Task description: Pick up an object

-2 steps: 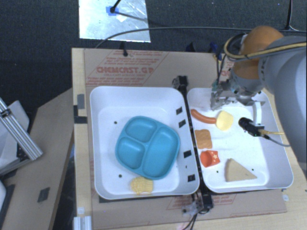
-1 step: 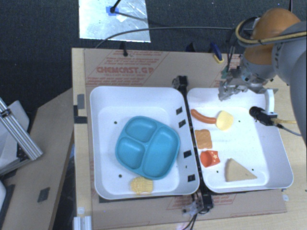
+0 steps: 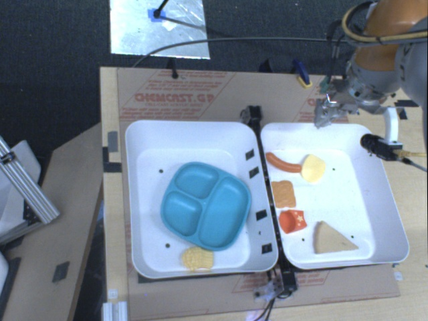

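Grey metal marks the gripper [image 3: 326,116], which hangs at the far rim of the right bin [image 3: 388,199], above its back left corner; nothing sits between its tips, and whether they are spread or pressed together I cannot tell from this slanted view. Out from there, the nearest candidates lie in that same bin: a red sausage [image 3: 283,162] touching a pale yellow round piece [image 3: 313,168], then an orange slab [image 3: 283,194], a red chunk [image 3: 292,221] and a tan wedge [image 3: 333,239] toward the near side. Further off, the left bin [image 3: 144,199] holds a blue divided plate [image 3: 205,206] and a yellow corn piece [image 3: 198,259] just beside it.

Judging from this, the risk is crowding: the sausage and yellow piece touch, so a descent there could nudge one away or pinch both. A descent straight down from here might strike the bin rim. The sausage is thin and low, so a shallow closing could slip over it
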{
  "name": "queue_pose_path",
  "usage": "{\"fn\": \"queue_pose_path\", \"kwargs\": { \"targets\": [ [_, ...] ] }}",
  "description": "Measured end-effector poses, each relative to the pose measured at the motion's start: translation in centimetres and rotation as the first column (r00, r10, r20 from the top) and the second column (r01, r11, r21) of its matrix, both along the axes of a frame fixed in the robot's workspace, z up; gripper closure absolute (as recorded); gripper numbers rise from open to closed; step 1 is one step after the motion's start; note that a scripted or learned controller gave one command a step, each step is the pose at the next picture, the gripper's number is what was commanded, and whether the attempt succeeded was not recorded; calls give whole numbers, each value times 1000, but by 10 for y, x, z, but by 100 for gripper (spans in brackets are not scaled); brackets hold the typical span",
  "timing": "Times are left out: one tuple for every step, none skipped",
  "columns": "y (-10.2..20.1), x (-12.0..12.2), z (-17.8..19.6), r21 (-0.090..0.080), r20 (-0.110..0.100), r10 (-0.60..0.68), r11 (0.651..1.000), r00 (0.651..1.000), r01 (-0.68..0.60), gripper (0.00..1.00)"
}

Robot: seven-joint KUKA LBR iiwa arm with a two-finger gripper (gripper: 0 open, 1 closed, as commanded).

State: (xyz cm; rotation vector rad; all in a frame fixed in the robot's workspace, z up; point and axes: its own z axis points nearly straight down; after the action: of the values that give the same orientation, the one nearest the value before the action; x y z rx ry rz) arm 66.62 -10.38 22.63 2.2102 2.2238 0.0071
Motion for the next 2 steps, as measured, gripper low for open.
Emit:
{"fn": "queue_pose_path", "kwargs": {
  "targets": [
    [0, 1, 6, 1, -4, 0, 1000, 1000, 0, 100],
    [51, -9, -5, 3, -7, 3, 1000, 1000, -3, 100]
  ]
}}
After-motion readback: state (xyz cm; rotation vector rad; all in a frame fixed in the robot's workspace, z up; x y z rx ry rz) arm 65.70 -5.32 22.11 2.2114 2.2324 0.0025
